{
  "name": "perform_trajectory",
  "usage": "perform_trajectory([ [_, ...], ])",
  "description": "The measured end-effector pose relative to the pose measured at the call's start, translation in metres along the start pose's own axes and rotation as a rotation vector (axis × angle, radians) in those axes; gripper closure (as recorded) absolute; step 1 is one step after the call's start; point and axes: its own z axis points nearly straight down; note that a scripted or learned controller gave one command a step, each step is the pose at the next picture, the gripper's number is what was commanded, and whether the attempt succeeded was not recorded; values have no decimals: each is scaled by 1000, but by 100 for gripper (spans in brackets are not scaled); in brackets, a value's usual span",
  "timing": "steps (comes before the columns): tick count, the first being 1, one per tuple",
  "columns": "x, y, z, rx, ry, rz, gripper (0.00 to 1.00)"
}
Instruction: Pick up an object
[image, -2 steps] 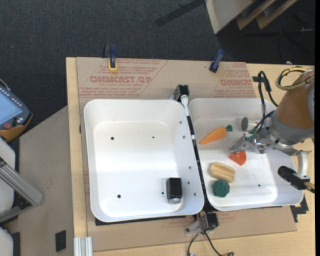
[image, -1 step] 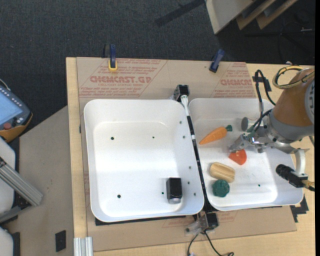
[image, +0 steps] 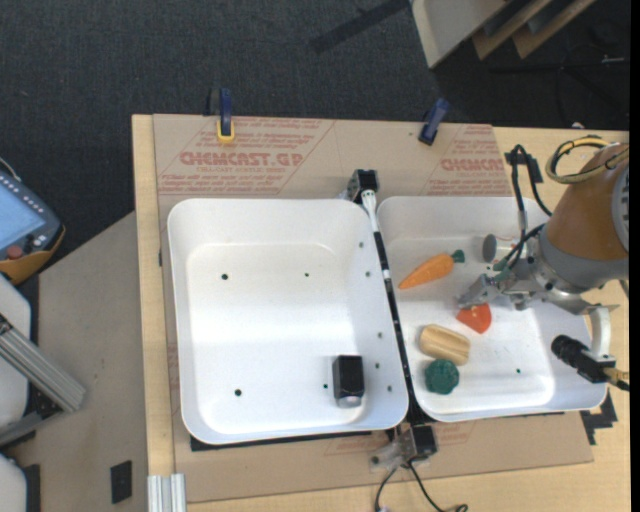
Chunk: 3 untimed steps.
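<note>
Directly under the tip of the two-finger gripper (image: 478, 298) lies a small red-orange rounded piece of toy food (image: 476, 318), in the right-hand shallow white bin (image: 520, 390). The tip sits touching or just above the piece's upper edge; which of the 2 cannot be told from this slanted view. Nor can it be told how the gripper is set, since its end is a dark grey tangle against the bin floor, and nothing can be seen held in it.

Just beyond the gripper, toward the divider between the 2 bins, rests an orange plastic carrot with a green stub (image: 430, 269), apart from the red piece. Below the gripper sits a tan cylindrical bread-like roll (image: 444, 343), near the red piece, and beside that a dark green knobbly ball (image: 441, 376). A black rectangular block (image: 348, 380) lies well away in the left-hand white bin (image: 200, 300).

The red piece looks like the target. To do this step well, the descent should be centred over it, not over its upper edge, so that it does not squirt out toward the roll. Closing should wait until the tip is low enough to straddle the widest part. A straight vertical lift would keep the roll and carrot undisturbed.
</note>
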Motion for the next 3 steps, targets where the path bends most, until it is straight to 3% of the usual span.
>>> perform_trajectory([
  [2,19,4,6,15,6,-4,0],
  [3,18,4,-4,15,5,-3,100],
])
